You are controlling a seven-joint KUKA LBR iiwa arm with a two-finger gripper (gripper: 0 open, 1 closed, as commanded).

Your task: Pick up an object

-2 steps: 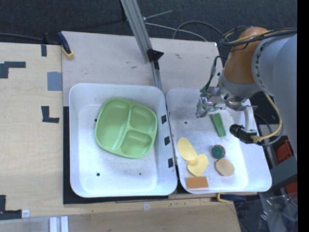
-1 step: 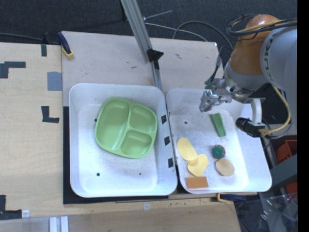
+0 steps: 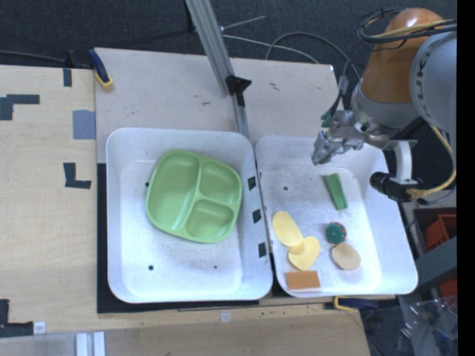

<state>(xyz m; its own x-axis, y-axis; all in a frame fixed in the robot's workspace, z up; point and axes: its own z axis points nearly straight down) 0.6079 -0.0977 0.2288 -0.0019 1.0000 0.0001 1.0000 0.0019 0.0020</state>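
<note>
In the right bin [image 3: 386, 273] lie a green stick-shaped piece [image 3: 336, 190], a small dark green ball [image 3: 335, 233], two yellow pieces [image 3: 287, 228] [image 3: 304, 254], a tan round piece [image 3: 345, 256] and an orange block [image 3: 302, 279]. My gripper [image 3: 324, 153] hangs over the bin's far part, just up and left of the green stick, with nothing visible between its fingers. Whether the fingers stand open or shut cannot be made out.
The left bin [image 3: 122, 273] holds a light green divided plate [image 3: 195, 196]. A metal pole [image 3: 215, 43] slants down to the bins' far edge. Cables and the arm's body [image 3: 401, 65] crowd the right side of the bench.
</note>
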